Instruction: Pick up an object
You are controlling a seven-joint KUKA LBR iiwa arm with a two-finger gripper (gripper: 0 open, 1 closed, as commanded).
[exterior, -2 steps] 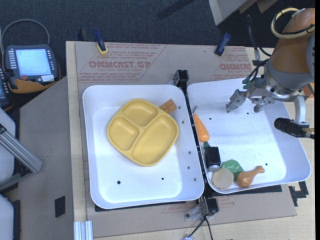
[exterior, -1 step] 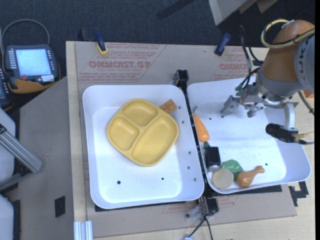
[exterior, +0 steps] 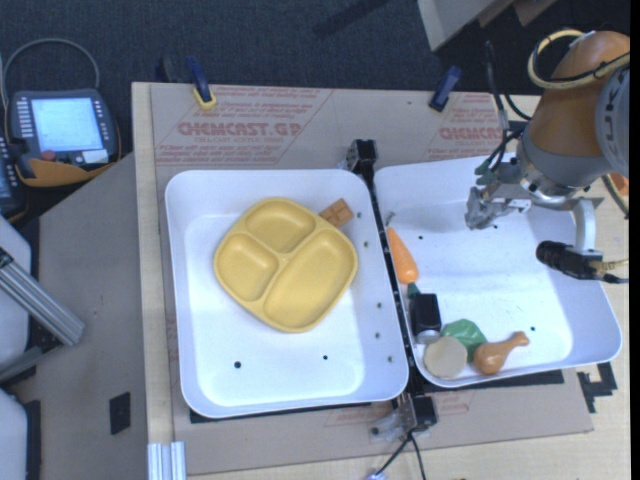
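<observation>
Bins sit side by side on the worktop point(exterior: 150, 268), and we see both from above. In the left bin point(exterior: 200, 358) lies a yellow tray point(exterior: 287, 263) with a wooden block point(exterior: 337, 211) touching its upper right edge. The right bin point(exterior: 560, 308) holds a carrot point(exterior: 402, 255) by its left wall, and below it a black block point(exterior: 426, 313), a pale disc point(exterior: 446, 357), a green piece point(exterior: 466, 332) and a drumstick point(exterior: 498, 351). Our hand point(exterior: 487, 211) hangs over the right bin's upper part, well apart from these; whether it is open or closed we cannot tell.
</observation>
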